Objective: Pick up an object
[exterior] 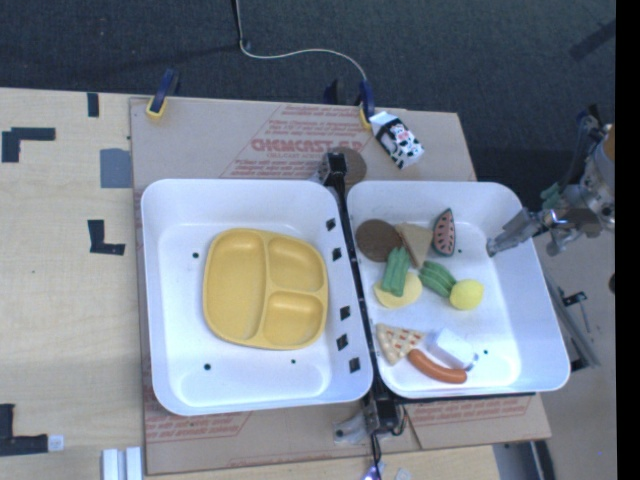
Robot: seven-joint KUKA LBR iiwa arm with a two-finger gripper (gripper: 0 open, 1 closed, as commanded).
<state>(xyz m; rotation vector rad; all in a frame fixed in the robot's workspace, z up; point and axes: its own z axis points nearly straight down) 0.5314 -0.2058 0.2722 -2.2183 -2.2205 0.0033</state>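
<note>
The right white bin holds toy food. A brown round piece, a tan wedge and a watermelon slice lie at its far left. Below them are two green pieces and a yellow lemon. A pizza slice, a white piece and a red sausage sit near the front wall. My gripper hangs over the bin's far right edge, to the right of the watermelon, with nothing seen held.
The left bin holds a yellow divided plate. A small cow-patterned carton lies on the cardboard behind the bins. Clamps and a white cable are at the back edge.
</note>
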